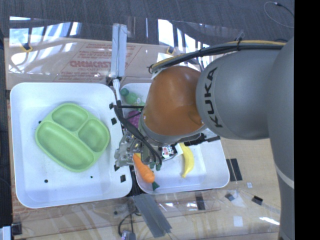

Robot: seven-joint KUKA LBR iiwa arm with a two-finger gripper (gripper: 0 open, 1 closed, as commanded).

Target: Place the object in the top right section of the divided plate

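Note:
A green divided plate point(73, 135) lies in the left bin point(30, 184), with two small sections on its upper right side and one long section below. My gripper point(129, 153) hangs low over the left edge of the right bin point(215, 176), close to the wall between the two bins. An orange carrot with a green tip point(145, 170) lies just below and to the right of the gripper, touching or nearly touching it. The wrist and orange band point(172, 101) cover much of the right bin.
A yellow banana point(187, 160) lies in the right bin to the right of the carrot. A purple item point(134, 117) and a green item point(132, 98) peek out at the bin's upper left, half hidden by the arm.

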